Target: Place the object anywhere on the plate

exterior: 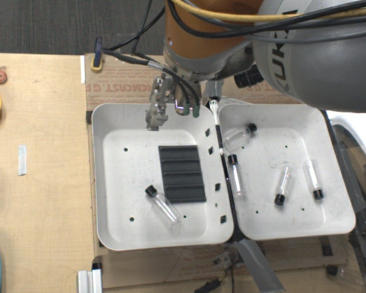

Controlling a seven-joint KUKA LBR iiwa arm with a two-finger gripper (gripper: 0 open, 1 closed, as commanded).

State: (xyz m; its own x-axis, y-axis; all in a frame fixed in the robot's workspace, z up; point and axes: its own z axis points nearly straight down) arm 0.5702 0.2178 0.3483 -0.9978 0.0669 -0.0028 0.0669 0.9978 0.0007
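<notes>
A black ridged plate (182,173) lies flat in the middle of the left bin (110,182). A clear tube with a black cap (162,204) lies just off the plate's lower left corner, on the bin floor and apart from the gripper. My gripper (155,121) hangs below the orange-banded wrist, over the back rim of the left bin, above and to the left of the plate. I see nothing held in it.
The right bin (332,163) holds several more capped tubes: one (239,137) near its back left, one (235,176) along the dividing rim, two (282,187) (312,179) toward the right. Cables (189,99) hang beside the gripper. Small items (22,160) lie on the wooden bench at left.
</notes>
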